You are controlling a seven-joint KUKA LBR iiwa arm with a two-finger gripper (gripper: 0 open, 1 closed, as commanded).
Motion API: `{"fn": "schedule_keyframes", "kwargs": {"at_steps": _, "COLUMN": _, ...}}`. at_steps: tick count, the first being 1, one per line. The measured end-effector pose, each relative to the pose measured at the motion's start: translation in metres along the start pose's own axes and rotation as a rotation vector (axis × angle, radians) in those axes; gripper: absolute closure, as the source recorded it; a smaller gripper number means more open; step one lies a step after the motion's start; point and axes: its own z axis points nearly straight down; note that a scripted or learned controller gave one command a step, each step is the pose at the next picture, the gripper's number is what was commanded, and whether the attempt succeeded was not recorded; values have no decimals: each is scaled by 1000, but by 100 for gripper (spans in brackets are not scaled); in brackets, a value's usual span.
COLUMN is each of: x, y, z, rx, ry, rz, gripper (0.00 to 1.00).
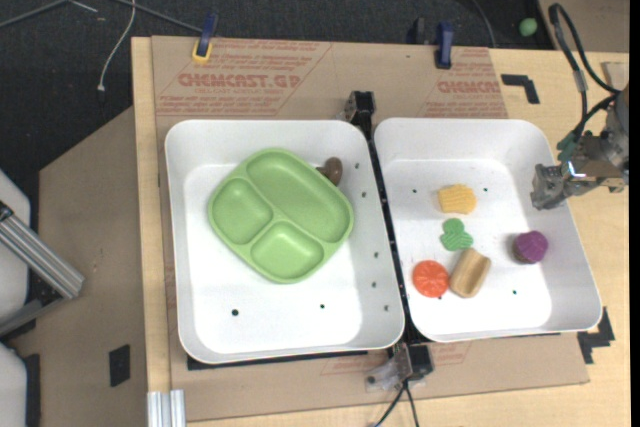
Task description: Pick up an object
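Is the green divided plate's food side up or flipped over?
Food side up. The green divided plate lies flat in the left bin, its three hollow compartments facing the camera.

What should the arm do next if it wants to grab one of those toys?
Probably slide the pincer a little leftward and nearer the front, over the purple toy, then lower. The pincer sits at the far right rim of the right bin, and that purple toy is the closest one, lying apart from the orange ball and tan roll.
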Motion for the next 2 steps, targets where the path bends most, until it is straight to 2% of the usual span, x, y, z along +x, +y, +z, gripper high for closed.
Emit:
{"fn": "schedule_keyframes", "kwargs": {"at_steps": 1, "x": 0, "y": 2, "z": -4, "rx": -9, "ry": -2, "rz": -2, "gripper": 0}}
{"fn": "schedule_keyframes", "kwargs": {"at_steps": 2, "x": 1, "y": 5, "z": 37, "rx": -7, "ry": -1, "rz": -2, "gripper": 0}}
